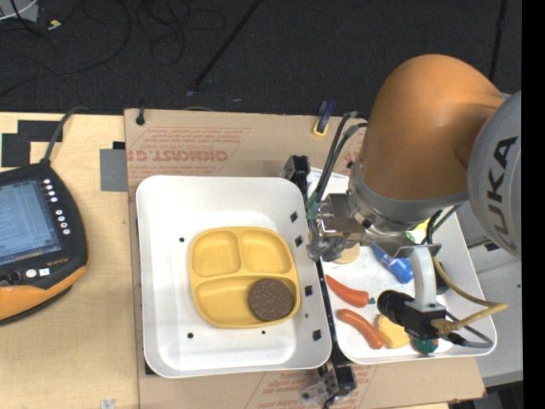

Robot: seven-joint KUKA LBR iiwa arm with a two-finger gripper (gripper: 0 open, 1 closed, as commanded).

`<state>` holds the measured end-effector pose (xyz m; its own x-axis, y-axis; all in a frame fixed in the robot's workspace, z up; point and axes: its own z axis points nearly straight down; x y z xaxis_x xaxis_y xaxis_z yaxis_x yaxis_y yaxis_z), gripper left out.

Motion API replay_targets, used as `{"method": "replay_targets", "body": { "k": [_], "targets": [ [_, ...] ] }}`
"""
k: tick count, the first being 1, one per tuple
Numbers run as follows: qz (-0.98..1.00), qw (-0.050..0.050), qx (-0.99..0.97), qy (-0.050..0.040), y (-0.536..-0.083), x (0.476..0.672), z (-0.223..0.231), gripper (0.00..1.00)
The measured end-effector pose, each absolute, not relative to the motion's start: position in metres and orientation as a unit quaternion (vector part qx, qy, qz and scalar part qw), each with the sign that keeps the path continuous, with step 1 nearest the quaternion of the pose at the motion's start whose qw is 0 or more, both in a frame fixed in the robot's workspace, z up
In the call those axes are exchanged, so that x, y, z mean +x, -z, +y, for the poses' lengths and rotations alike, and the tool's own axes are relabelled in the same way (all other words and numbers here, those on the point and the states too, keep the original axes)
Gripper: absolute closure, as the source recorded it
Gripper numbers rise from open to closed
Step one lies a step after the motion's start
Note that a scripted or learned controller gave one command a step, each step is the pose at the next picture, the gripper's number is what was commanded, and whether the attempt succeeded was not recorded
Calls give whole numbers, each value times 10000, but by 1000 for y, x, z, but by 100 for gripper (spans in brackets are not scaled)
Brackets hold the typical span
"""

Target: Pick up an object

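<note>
The gripper [326,239], open or closed I cannot tell, hangs by the right bin's [456,250] left wall and could hit it, missing the carrot [349,292].

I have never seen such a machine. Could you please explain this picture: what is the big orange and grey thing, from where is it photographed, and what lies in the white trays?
The big orange and grey thing is a robot arm. It reaches in from the right; one camera fixed above the bench looks down at a slant. At its end is a claw, near the edge where the two white bins meet. I cannot tell whether it holds anything. The left bin holds a yellow divided plate with a brown round disc in its lower right compartment. The right bin holds an upper orange-red piece, a lower orange-red piece, a blue piece and a yellow piece. The device with a screen at the left lies outside the bins.
</note>
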<state>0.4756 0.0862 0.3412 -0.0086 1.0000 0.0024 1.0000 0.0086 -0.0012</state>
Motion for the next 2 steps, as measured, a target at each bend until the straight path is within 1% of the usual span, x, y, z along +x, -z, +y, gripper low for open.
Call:
{"method": "replay_targets", "body": {
  "k": [1, 2],
  "targets": [
    [-7079, -9, -7063, 24, -416, 476, 105, 100],
    [-7056, 12, -7086, -27, -386, 475, 63, 100]
  ]
}}
